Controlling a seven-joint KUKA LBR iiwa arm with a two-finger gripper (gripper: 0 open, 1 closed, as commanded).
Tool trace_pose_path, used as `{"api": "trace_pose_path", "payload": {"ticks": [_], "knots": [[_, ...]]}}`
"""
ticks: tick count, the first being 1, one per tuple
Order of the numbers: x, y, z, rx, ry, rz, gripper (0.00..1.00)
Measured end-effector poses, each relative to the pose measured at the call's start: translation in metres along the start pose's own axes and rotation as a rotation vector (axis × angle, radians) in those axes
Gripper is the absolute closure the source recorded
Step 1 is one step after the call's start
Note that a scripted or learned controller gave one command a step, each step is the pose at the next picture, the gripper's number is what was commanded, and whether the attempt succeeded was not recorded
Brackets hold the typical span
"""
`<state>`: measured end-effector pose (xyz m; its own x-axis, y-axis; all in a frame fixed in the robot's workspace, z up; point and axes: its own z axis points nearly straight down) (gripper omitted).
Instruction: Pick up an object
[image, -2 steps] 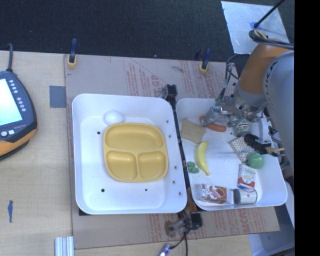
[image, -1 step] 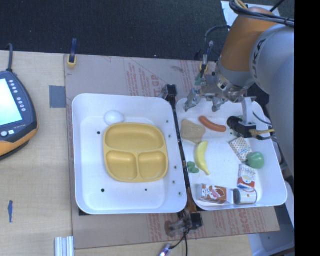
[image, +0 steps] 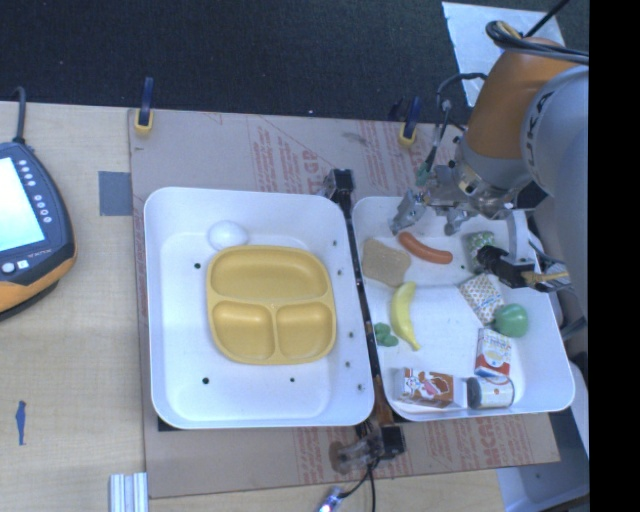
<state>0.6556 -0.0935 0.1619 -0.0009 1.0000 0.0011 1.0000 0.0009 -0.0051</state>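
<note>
My gripper (image: 430, 214) hangs over the back of the right bin (image: 560, 375), open, with nothing between its fingers. Just in front of it lies an orange-red sausage (image: 425, 247). A tan bread slice (image: 385, 262) sits left of the sausage, and a yellow banana (image: 404, 314) lies nearer the front. A green ball (image: 512, 319), a checkered packet (image: 482, 294), a small carton (image: 493, 352), a printed box (image: 428, 388) and a can (image: 490, 392) fill the bin's right and front. The left bin (image: 170, 380) holds a yellow divided plate (image: 270, 303) and a white egg (image: 227, 235).
A small green piece (image: 384, 335) lies by the divider between the bins. A green patterned item (image: 480, 241) sits under the arm's wrist. A teach pendant (image: 30, 230) rests on the bench at far left. Clamps (image: 145, 118) hold the cardboard sheet at the back.
</note>
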Motion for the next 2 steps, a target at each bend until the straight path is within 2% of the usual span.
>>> {"api": "trace_pose_path", "payload": {"ticks": [1,2], "knots": [[0.022,-0.095,-0.030,0.000,-0.002,-0.004,0.00],[0.002,-0.094,0.072,0.002,-0.002,-0.005,0.00]]}}
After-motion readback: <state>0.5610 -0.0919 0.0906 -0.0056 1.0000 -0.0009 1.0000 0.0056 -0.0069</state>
